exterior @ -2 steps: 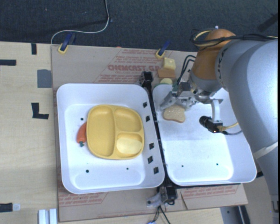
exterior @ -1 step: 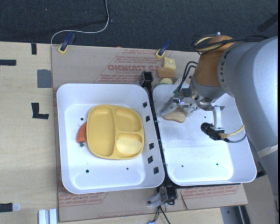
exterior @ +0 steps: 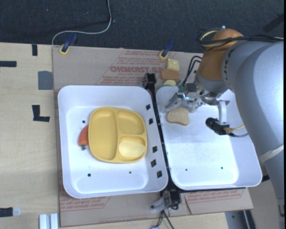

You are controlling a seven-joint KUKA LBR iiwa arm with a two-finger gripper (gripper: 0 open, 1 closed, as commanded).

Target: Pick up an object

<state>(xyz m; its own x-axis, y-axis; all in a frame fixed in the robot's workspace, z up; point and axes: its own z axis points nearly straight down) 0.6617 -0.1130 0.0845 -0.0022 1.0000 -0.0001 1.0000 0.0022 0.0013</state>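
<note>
Grey and orange, the arm (exterior: 248,66) reached in from the right over the right bin (exterior: 209,166). The left bin (exterior: 71,171) held a yellow divided plate (exterior: 117,133) with an orange carrot-like piece (exterior: 83,136) tucked against its left edge. In the right bin's upper left lay a tan bread-shaped piece (exterior: 178,117), with the gripper (exterior: 187,99) just above it; how wide it stood could not be told, and nothing showed in its grasp. Small blocks (exterior: 170,69) sat behind the bins.
</note>
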